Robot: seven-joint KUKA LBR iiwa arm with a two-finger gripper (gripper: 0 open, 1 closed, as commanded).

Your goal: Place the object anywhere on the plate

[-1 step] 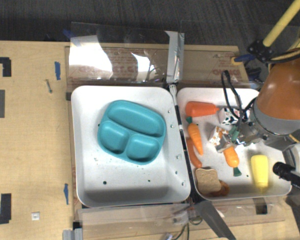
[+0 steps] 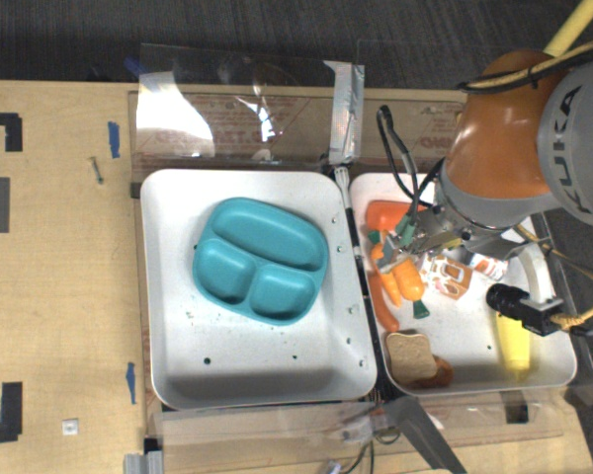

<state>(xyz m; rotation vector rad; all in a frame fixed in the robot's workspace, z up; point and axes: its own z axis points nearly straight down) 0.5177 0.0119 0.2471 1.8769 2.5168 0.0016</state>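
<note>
Teal plastic, moulded into a three-compartment plate [image 2: 260,258], sat bare in the left white bin [image 2: 168,294], and every other place is given from it. To its right, across the rims where the two bins meet, the grey arm with the orange band [image 2: 504,136] hung over the right white bin [image 2: 549,363], with the gripper [image 2: 415,237] low among a crowd of toy food. Whether the pincer was wide, narrow or closed on something could not be told; the wrist and clutter hid its tips.

The likeliest object, an orange carrot-shaped toy [image 2: 403,279], lay just right of the plate beyond the rims, beside a second orange piece [image 2: 383,213]. A brown bread-slice toy [image 2: 409,355] lay below and right of the plate, a yellow banana-shaped toy [image 2: 514,346] further right.

The risk, as I judged it, came from crowding: fingers closing there could catch two pieces, or nudge the carrot aside and close on nothing. Any weak hold could then be lost in crossing the raised rims, dropping the piece short of the plate.
</note>
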